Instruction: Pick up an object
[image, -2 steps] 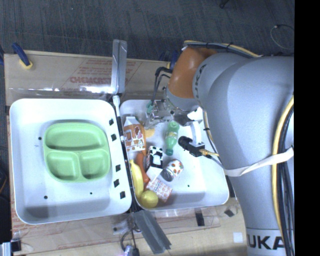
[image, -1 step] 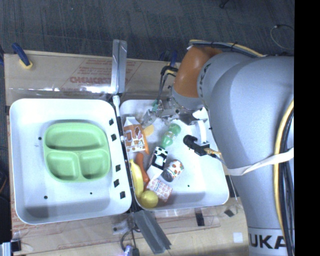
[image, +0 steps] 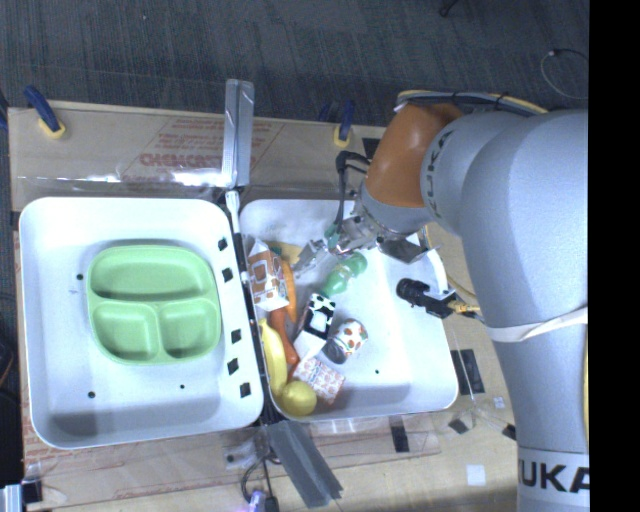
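We see the arm (image: 500, 200) reaching over the right bin (image: 420, 385), its gripper (image: 352, 238) low at the far end, just above a green bottle (image: 343, 274) lying slantwise (its grip state we cannot tell). The left bin (image: 50, 300) holds a green tray (image: 153, 303); banana (image: 272, 352) and lemon (image: 297, 397) lie nearer.

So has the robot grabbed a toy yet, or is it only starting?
Nothing looks picked up yet. The end effector is down in the right bin, at the far end of the toy pile, close to the green bottle. Whether it has hold of anything cannot be told from this view. The lemon and banana lie in the bin. Gripping and lifting a toy remain. The green tray sits in the left bin.
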